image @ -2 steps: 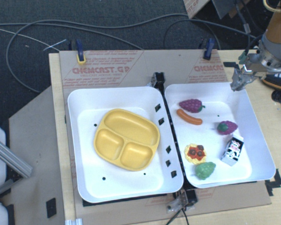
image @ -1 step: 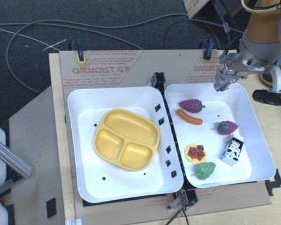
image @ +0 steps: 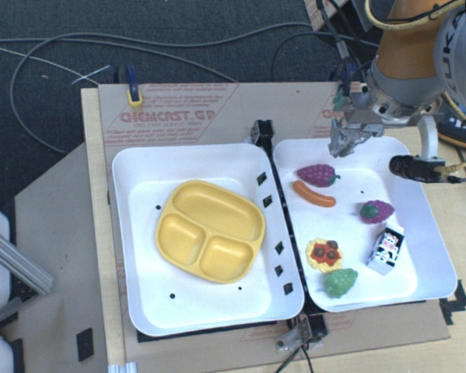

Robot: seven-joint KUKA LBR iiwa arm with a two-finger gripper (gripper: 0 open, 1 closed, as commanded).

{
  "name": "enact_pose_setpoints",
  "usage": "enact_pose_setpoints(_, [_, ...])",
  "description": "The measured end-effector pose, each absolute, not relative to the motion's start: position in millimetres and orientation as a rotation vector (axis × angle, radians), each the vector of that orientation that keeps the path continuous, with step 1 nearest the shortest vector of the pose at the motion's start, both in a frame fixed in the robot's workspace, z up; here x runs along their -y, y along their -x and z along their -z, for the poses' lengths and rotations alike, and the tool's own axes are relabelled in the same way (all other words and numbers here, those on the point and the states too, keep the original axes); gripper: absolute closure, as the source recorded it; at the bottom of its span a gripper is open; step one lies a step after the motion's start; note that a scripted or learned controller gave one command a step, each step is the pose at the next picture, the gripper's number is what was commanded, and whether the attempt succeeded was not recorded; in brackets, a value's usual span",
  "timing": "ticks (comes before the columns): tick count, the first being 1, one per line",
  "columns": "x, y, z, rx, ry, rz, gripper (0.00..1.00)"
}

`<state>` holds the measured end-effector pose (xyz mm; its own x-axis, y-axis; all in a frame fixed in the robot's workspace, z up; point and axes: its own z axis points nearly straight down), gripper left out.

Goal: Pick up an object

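i see the gripper [image: 345, 143] hovering over the right bin's [image: 425, 285] far edge, just above the purple grapes [image: 316, 173]; i can't tell its grip state from here.

Place: you are looking at a robotics lab test cell, not a home or kitchen.
Surface: a brown cardboard sheet printed with red lettering [image: 167, 115] covers your tabletop, held by a blue-and-yellow clamp [image: 133, 85].
Floor: dark carpet [image: 170, 21] crossed by loose grey cables [image: 47, 55].
Rig: two shallow white plastic bins [image: 134, 226] joined by black clips [image: 262, 131].
Props: toy plastic foods, such as the purple grape bunch [image: 316, 173].
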<state>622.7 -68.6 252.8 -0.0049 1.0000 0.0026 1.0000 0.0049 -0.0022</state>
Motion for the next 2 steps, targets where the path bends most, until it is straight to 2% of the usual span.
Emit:
enact_pose_setpoints(1, [8.0,-612.3,-240.4,2.224,2.211,0.000,1.00])
enact_pose_setpoints(2, [-54.3,-610.9,-238.7,2.225,2.213,0.000,1.00])
